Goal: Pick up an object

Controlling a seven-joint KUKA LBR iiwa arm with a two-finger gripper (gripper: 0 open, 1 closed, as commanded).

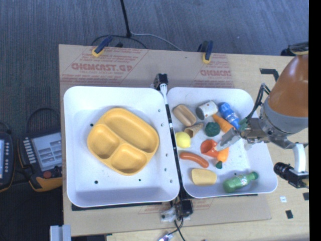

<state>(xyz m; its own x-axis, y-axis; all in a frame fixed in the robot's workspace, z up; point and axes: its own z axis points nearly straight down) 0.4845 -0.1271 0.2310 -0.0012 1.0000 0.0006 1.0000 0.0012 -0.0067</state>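
The right bin [261, 172] holds several toy foods. Among them are a bread roll [184, 115], a blue bottle [229, 114], a dark green broccoli piece [212, 129], a yellow lemon [183, 140], a red pepper [207, 147], a red sausage [194, 158], a yellow wedge [203, 176] and a green bottle [239, 181]. My gripper [224, 141] reaches in from the right, low over the middle of this bin. Its tip sits just right of the red pepper and above a small orange piece [222, 156]. I see nothing lifted.
The left bin [80, 104] holds a yellow divided plate [124, 140]. A white and grey can [206, 109] and a carrot [219, 121] lie at the back of the right bin. The divider between the bins [170, 134] runs close to the lemon.
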